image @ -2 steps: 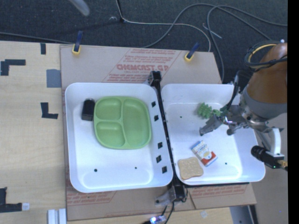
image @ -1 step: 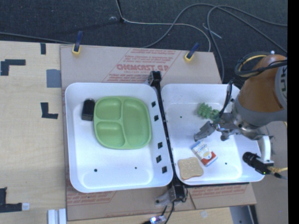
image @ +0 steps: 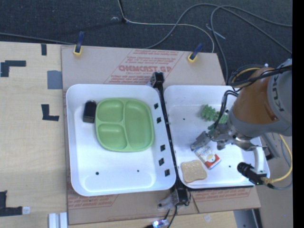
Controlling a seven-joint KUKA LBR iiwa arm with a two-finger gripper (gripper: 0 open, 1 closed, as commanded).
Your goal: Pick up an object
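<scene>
My gripper point(image: 203, 142) hangs low in the right bin point(image: 186, 102), reaching in from the right. Directly below it lies a small white and red packet point(image: 209, 158). A tan slice of bread point(image: 193, 171) rests near the bin's front edge, left of the packet. A green broccoli piece point(image: 209, 113) sits behind the gripper, near the orange wrist band. In the left bin point(image: 114, 177) a green divided plate point(image: 125, 124) lies flat, with a small black block point(image: 89, 111) against its left side.
A black divider point(image: 164, 127) runs between the two bins. Cables trail across the dark floor at the back. Yellow clamps point(image: 77, 49) hold the cardboard sheet under the bins. The arm's body covers the right bin's right side.
</scene>
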